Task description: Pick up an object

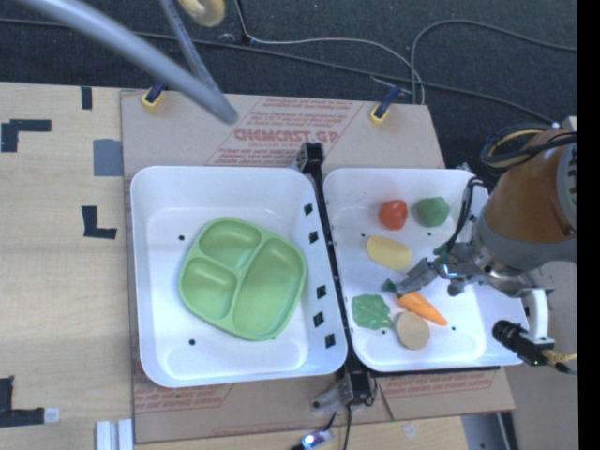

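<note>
Pale bench (56, 279), two white bins. End effector (419, 277) just above the carrot (422, 307); opening impossible to tell. Probably light, rigid, slick plastic: best gripped mid-length.

Wooden bench (56, 279); cardboard sheet (281, 125) on it, bearing two white bins (150, 190).

The tool (412, 277) hangs low in the right bin (466, 350), just above the carrot (424, 308).
</note>
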`<state>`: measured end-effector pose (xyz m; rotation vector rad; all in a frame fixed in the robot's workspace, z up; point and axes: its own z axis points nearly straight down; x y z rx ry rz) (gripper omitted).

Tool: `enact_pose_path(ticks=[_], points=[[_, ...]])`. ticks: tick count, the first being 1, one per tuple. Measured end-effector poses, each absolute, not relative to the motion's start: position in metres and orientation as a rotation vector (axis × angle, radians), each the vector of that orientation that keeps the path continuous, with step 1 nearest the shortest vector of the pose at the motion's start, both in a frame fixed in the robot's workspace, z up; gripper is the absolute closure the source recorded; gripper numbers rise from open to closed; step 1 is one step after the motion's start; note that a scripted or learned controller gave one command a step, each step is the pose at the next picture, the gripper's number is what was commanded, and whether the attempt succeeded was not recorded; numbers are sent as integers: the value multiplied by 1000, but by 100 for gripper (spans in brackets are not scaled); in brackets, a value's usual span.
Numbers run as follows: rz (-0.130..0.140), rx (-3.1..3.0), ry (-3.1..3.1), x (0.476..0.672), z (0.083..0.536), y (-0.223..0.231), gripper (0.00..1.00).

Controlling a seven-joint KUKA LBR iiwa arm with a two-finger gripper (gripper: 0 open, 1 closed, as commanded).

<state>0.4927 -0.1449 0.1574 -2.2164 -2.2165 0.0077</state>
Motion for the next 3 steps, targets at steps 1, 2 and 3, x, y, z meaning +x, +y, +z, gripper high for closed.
enact_pose_path(ticks=[1, 2, 3], points=[[6, -2217, -2218, 490, 114, -143, 0], [2, -2221, -2222, 491, 84, -143, 0], [-2, -2221, -2223, 492, 96, -142, 100]])
